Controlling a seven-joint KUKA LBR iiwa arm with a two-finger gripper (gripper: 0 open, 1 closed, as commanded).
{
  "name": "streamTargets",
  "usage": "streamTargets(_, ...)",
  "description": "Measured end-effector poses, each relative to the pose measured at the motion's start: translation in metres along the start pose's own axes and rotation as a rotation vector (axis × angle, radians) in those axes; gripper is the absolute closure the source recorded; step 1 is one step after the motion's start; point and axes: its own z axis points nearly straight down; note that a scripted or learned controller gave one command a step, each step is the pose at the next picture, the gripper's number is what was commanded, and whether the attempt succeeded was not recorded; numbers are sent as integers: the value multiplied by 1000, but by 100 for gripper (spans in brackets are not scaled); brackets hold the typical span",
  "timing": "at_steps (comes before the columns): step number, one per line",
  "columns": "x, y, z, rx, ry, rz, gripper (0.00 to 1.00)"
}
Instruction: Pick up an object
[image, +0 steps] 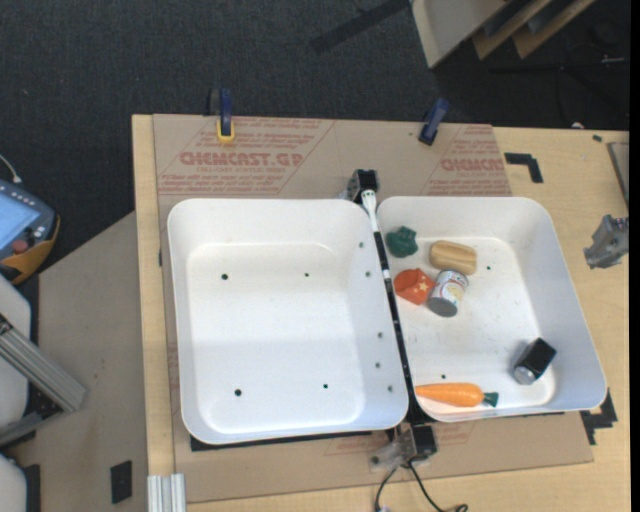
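Note:
The right bin (560, 250) holds several small objects. A green piece (402, 240) lies near its far left corner, with a tan block (453, 255) just to its right. A red piece (411, 286) touches a silver can (448, 293) lying on its side. A black box (534, 361) rests near the front right wall. An orange carrot (455, 395) lies along the front wall. A grey part of my gripper (608, 242) shows at the right edge, outside the bin and apart from every object.
The left bin (200, 300) adjoins the right one along a black divider strip (385, 290). Both sit on a cardboard-covered bench (300, 150) held by blue clamps (224, 110) at the back. A cable (400, 480) hangs at the front.

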Motion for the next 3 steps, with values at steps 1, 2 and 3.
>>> streamTargets(1, 96, 2, 49, 12, 4, -5, 100)
streamTargets(2, 177, 2, 79, 12, 2, -4, 100)
streamTargets(3, 233, 4, -24, -6, 3, -2, 100)
